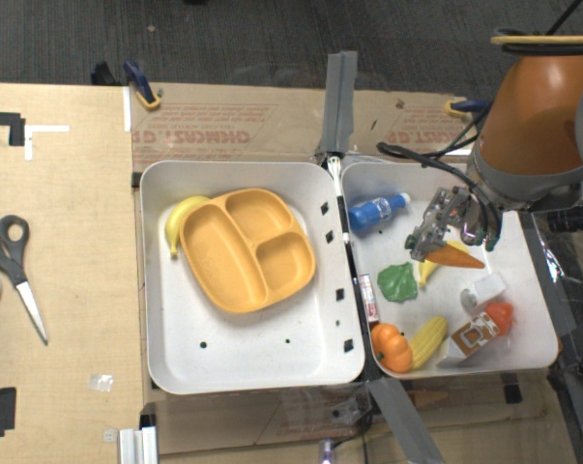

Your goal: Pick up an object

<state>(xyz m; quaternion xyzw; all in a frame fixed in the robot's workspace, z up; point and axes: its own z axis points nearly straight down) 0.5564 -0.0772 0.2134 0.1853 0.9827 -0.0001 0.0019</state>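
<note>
Just then my tool [444, 228] hung low in the right bin [533, 356], above the orange carrot [457, 255] and close beside the blue bottle [376, 212]. Whether its fingers stood wide or narrow I could not tell; the metal parts ran together in the slanted view, and nothing showed clearly between them.

The carrot was the nearest candidate, lying crosswise under the tool with a small yellow piece [425, 274] and a green leafy toy [398, 282] just to its left. To do this well, I judged I should centre over the carrot's thicker part, turn the fingers across its narrow width, and come straight down so neither finger landed on the neighbours. Closing too near the tapered tip would likely let it squirt out.

The corn cob [427, 341], the small pumpkin [392, 347] and the brown carton [475, 334] lay along the near wall, well apart. In the left bin [165, 356] sat an orange divided plate [245, 249] over a banana [178, 220].
</note>
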